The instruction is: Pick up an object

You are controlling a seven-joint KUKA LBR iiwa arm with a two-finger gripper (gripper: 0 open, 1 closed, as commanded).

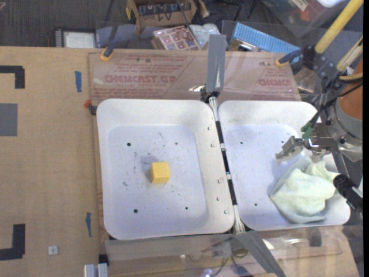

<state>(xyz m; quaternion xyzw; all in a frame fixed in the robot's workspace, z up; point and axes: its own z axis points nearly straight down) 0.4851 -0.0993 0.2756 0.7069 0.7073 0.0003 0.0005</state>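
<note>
Nearest the camera's lower edge, a grey metal bracket (pixel 248 250) is lying across the front of the bench where the two bins meet. Just above it, in the right bin (pixel 253 154), a pale green-white cloth (pixel 304 192) is lying crumpled in the near right corner, touching the bin's floor and its right wall. The gripper (pixel 300 149) is hanging over the far edge of that cloth, just beside it, with one silver finger (pixel 286 150) pointing left toward the bin's middle; I cannot tell whether it is spread or closed, and nothing is visibly sitting between its tips. The yellow block (pixel 161 172) is resting alone near the middle of the left bin (pixel 115 120), well apart from the gripper and across the divider between the bins. Both bins are sitting side by side on a tan cardboard surface (pixel 46 154) marked with black corner marks and bits of blue tape. Farther back, a printed cardboard sheet (pixel 144 77) is lying behind the bins, and beyond it clutter is spreading over a dark floor: a small cardboard crate (pixel 164 4), a blue box (pixel 259 39), a yellow pole (pixel 343 16). Counting: two bins, one cloth, one yellow block, one gripper.
</note>
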